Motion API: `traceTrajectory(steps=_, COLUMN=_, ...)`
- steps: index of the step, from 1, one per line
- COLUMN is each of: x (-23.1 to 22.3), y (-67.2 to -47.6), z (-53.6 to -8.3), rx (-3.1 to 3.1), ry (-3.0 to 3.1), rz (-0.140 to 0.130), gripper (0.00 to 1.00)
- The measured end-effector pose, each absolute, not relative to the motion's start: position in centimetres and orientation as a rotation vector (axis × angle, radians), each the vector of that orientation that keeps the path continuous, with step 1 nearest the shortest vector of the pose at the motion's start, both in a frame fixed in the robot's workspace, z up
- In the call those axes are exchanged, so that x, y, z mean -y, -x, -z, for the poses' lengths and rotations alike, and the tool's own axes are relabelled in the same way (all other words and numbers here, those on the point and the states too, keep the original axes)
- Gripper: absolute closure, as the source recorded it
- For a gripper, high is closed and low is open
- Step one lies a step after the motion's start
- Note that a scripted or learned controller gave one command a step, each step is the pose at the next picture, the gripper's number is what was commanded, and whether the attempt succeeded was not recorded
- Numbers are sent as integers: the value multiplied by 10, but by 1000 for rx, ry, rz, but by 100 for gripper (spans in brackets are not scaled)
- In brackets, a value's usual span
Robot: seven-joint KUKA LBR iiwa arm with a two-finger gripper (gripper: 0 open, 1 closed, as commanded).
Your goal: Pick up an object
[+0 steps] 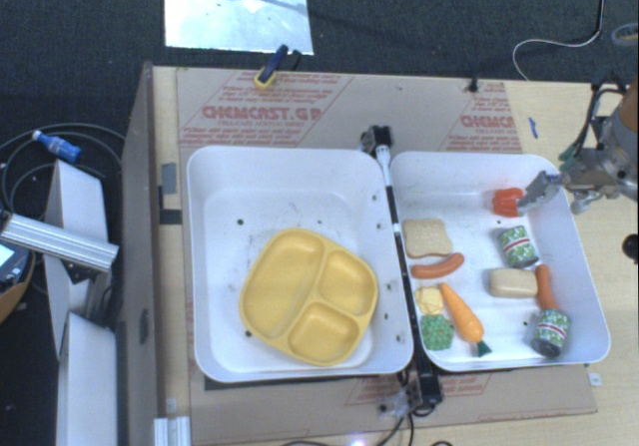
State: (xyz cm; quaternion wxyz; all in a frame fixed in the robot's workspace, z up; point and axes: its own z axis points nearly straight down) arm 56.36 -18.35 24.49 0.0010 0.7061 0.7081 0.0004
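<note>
The right bin (469,175) holds several toy foods. A red piece (507,201) lies near its far right. Below it stand a green-labelled can (517,245), a pale block (512,281), a short orange stick (544,284) and a second can (550,330). On the left side of the bin are a bread slice (426,237), a sausage (437,265), a carrot (462,309), a yellow piece (430,300) and a green piece (436,331). My gripper (555,188) hangs at the bin's right rim, just right of the red piece, with nothing seen in it.
The left bin (230,185) holds a yellow divided plate (310,295). A black divider clip (379,142) sits between the bins at the far edge. Both bins rest on a cardboard sheet (300,105). A cable (559,43) loops above the arm at the right.
</note>
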Motion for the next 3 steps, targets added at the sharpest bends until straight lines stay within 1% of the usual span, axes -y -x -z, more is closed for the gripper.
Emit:
traceTrajectory(steps=1, x=145, y=-513, z=-164, rx=-2225, ry=-2220, rz=1, gripper=0)
traceTrajectory(steps=2, x=109, y=-490, z=-118, rx=-2226, ry=-2218, rz=0, gripper=0)
traceTrajectory(steps=3, x=108, y=-581, z=-92, rx=-2220, ry=-2213, rz=-8, gripper=0)
